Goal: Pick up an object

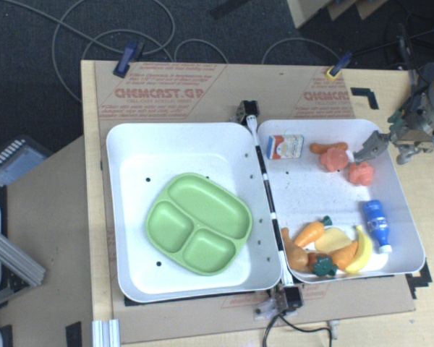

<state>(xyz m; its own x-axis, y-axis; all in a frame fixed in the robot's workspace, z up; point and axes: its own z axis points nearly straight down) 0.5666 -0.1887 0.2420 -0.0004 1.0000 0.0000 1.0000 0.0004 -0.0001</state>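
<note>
Dark carpet with looping cables is surrounding a bench (202, 92) covered in brown printed board, clamped at the top edge by a blue clip (127, 58) and a yellow-blue clip (338, 66). Two white bins are sitting side by side on it. The left bin (130, 150) is holding a green divided plate (197, 223), lying flat and turned at an angle.

The right bin (409, 223) is holding the loose items. A small carton (286, 147) is lying near the top left corner. A pink toy (331, 155) and a second pink piece (361, 173) are lying close together in the upper right part. A blue bottle (375, 224) is lying along the right wall. A carrot (309, 233), banana (359, 251) and other toy foods are piling up touching each other at the bottom edge.

The gripper (370, 147) is reaching in from the right, hanging over the upper right corner of the right bin, just beside the pink piece. One grey finger is pointing toward the pink items; can't tell whether the jaws are apart or together, nothing visibly between them.
</note>
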